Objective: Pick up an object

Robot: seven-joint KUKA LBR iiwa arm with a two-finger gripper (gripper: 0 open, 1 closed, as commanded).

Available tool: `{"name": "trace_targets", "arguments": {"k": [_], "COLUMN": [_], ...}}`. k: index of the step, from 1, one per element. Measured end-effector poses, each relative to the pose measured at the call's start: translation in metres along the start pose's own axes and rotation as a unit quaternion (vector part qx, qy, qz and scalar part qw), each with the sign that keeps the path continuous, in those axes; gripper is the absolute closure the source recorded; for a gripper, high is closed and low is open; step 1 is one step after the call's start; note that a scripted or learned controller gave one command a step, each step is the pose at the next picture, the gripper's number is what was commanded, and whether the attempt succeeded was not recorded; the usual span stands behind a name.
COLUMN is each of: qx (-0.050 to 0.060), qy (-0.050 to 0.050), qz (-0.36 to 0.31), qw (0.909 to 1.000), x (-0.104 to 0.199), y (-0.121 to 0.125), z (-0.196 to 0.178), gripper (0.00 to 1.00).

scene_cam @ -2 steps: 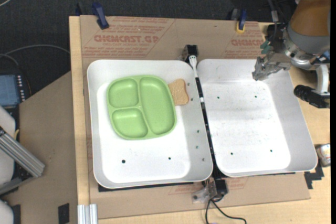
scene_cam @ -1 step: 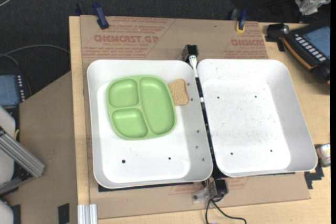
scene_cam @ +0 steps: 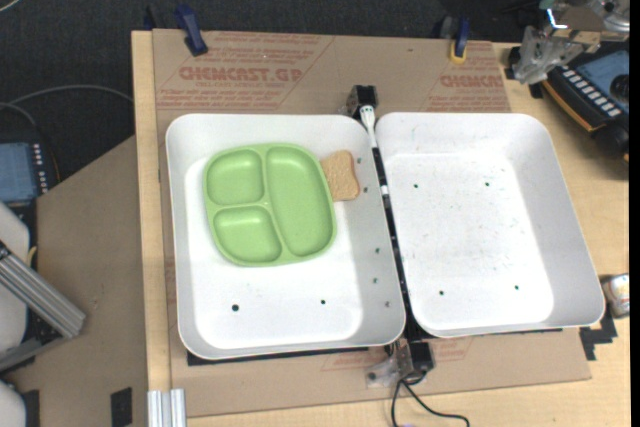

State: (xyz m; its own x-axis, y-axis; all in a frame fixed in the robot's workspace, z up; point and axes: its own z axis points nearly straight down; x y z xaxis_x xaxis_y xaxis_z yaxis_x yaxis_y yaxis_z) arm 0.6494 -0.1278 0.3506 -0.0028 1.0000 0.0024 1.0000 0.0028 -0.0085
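Camera view: left bin (scene_cam: 190,245) holds a green divided plate (scene_cam: 268,205) with a tan cracker-like piece (scene_cam: 342,175) touching its right rim, close to the wall shared with the right bin (scene_cam: 560,215). The gripper (scene_cam: 532,55) sits at the tabletop's far right corner, well apart from both; can't tell whether the jaws are spread or pressed together. Judged step: pre-approach, nothing grasped. The next move calls for reaching across to the left bin and descending over the tan piece or the plate rim.

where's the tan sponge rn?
In the left bin, the tan sponge lies touching the right edge of the green divided plate, near the bin's upper right corner.
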Motion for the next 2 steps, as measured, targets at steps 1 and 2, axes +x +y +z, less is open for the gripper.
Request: {"name": "trace_targets", "arguments": {"k": [1,2], "qx": [-0.012,0.0], "qy": [-0.004,0.0], "qz": [0.001,0.0], "qw": [0.9999,1.0], "x": [-0.017,0.026], "y": [0.017,-0.003], "z": [-0.116,-0.031], "gripper": [1.0,1.0]}}
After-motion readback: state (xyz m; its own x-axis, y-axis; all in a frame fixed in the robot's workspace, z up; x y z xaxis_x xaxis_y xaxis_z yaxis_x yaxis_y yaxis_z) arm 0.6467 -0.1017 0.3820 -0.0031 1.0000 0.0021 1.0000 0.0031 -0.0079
